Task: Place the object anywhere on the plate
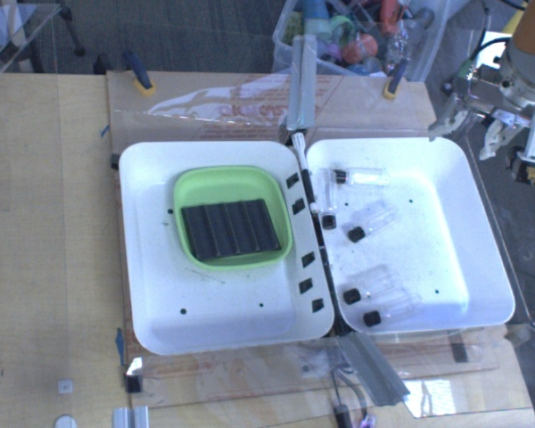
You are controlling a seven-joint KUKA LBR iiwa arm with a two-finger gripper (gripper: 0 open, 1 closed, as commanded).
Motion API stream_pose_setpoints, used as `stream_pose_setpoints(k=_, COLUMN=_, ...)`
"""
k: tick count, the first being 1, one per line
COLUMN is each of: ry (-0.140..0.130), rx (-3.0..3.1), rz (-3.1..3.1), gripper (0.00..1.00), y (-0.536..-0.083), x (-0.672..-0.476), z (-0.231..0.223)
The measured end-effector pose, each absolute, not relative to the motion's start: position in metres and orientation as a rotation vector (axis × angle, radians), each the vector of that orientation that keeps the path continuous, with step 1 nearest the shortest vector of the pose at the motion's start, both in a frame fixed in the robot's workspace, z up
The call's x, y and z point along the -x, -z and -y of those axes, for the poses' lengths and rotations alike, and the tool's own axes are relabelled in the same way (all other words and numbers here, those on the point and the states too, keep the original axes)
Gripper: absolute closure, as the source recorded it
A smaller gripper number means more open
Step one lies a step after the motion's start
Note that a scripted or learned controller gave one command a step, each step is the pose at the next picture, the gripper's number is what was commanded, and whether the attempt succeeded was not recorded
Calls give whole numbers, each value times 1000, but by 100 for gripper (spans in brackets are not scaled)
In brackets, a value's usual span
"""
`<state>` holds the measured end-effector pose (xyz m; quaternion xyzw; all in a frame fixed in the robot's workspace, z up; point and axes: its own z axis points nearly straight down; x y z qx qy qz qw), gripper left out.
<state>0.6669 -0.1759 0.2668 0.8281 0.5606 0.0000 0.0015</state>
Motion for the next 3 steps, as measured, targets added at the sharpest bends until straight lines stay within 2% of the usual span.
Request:
stream_pose_setpoints(k=2, ry=0, rx=-2598, rz=-1762, gripper=0, y=-267, x=-667, z=175)
stream_pose_setpoints(k=3, ry=-1, rx=-2684, rz=-1627, gripper=0, y=-330, x=-668, z=195)
